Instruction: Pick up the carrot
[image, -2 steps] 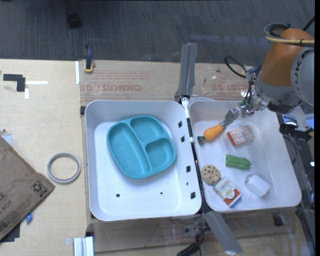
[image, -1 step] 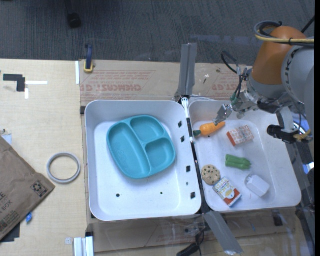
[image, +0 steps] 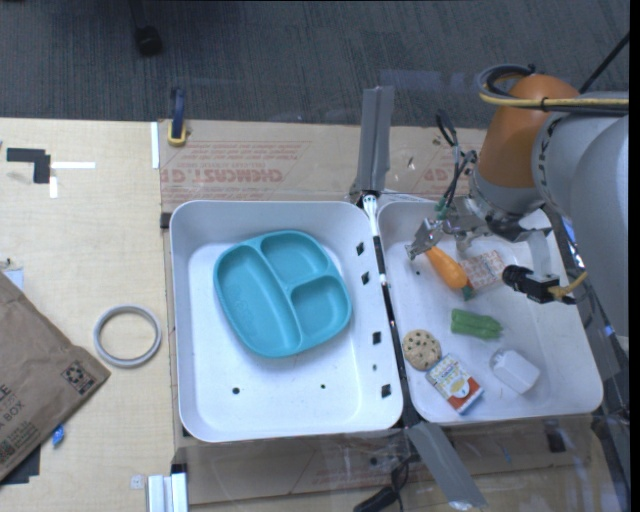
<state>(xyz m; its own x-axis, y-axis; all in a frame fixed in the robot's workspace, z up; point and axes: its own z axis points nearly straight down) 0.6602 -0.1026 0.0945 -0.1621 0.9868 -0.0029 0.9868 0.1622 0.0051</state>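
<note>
The carrot (image: 448, 269) lies in the right bin (image: 560, 400) — upper-left area, tilted, above the green item (image: 475, 325). The gripper (image: 447, 238) hangs directly over its upper end; finger state — cannot tell.

orange carrot (image: 447, 268), turquoise plate (image: 283, 292), white bins (image: 190, 300)

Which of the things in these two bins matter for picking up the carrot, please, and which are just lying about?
Belongs to the job:
- carrot, in the right bin
- end effector, just above the carrot

Just lying about:
- blue divided plate in the left bin
- cookie
- green vegetable
- small carton
- white object
- tape ring on the bench
</note>
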